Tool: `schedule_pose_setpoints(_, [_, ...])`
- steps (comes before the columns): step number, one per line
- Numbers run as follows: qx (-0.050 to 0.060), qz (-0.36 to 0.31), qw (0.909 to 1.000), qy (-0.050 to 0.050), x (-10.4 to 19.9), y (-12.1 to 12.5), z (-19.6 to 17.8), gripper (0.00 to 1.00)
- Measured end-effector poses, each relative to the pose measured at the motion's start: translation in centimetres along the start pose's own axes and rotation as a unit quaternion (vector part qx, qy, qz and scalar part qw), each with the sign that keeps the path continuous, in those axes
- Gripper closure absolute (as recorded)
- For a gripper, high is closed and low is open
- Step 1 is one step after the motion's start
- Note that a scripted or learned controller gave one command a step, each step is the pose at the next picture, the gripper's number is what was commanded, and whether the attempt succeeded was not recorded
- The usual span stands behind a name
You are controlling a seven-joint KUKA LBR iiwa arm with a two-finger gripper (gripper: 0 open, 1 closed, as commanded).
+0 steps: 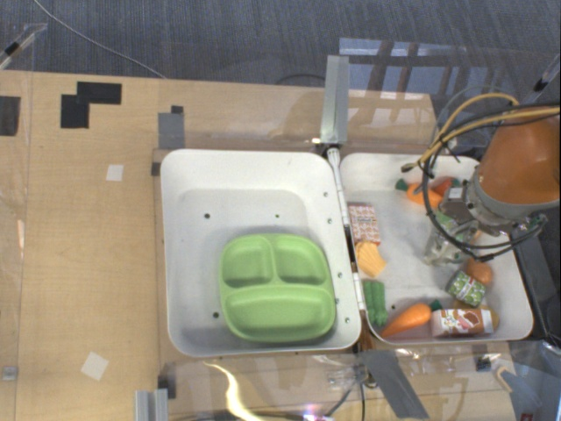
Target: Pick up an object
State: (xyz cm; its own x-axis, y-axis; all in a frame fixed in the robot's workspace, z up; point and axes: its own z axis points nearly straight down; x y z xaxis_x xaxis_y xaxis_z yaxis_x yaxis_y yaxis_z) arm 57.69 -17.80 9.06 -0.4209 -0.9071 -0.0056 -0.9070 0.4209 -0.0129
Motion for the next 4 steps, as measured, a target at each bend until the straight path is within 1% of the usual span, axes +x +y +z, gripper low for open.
schedule_pose_setpoints(1, [0.002, 0.016, 0.9999, 0.000, 0.8, 3.2, -0.1, 0.00])
schedule_pose_setpoints(2, [0.003, 0.006, 1.0000, -0.002, -6.0, 0.8, -0.1, 0.00])
schedule_pose_setpoints(3, [0.003, 0.007, 1.0000, -0.001, -2.6, 3.8, -0.2, 0.00])
schedule_pose_setpoints(4, [0.000, 0.121, 0.9927, -0.001, -7.9, -5.9, 0.2, 0.00])
